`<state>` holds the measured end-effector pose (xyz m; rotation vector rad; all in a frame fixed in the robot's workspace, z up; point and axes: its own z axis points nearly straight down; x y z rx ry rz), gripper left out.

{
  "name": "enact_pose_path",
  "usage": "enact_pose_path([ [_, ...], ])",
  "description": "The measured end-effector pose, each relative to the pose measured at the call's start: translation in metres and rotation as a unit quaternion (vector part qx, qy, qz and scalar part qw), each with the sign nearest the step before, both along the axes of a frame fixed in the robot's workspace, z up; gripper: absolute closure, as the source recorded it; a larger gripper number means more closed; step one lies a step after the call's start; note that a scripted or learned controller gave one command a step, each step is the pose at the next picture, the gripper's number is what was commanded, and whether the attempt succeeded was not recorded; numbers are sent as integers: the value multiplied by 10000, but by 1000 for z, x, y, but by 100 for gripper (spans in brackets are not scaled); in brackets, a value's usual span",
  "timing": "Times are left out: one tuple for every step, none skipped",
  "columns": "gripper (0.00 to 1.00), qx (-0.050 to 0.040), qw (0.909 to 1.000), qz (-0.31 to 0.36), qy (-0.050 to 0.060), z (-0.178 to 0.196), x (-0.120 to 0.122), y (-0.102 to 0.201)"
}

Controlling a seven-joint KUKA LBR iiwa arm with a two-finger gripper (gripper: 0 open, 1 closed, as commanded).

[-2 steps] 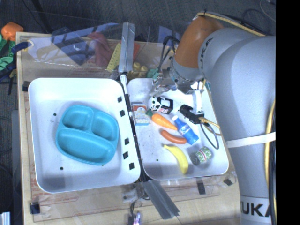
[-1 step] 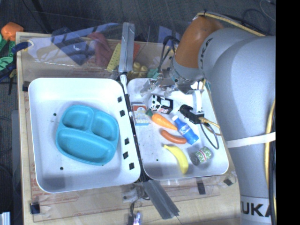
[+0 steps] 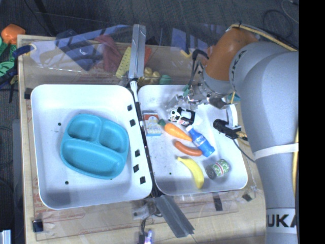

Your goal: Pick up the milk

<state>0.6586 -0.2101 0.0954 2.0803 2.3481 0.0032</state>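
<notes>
You see the gripper (image 3: 187,101) low in the right bin (image 3: 238,179), just above the milk (image 3: 181,117), beside the carrot (image 3: 177,131).

I have one fixed camera, mounted above the wooden bench (image 3: 91,215) and looking down at a slant. It takes in both shallow white plastic bins (image 3: 45,151) whole, from moderate height, with dark floor beyond the bench's far edge.
</notes>
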Motion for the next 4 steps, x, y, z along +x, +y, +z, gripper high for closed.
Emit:
enact_pose_path([
  [100, 0, 10000, 26, -18, 12, 2, 1],
  [0, 0, 10000, 27, -17, 12, 2, 1],
  [0, 11, 9997, 224, 35, -2, -1, 2],
  [0, 10, 9986, 521, 38, -2, -1, 3],
])
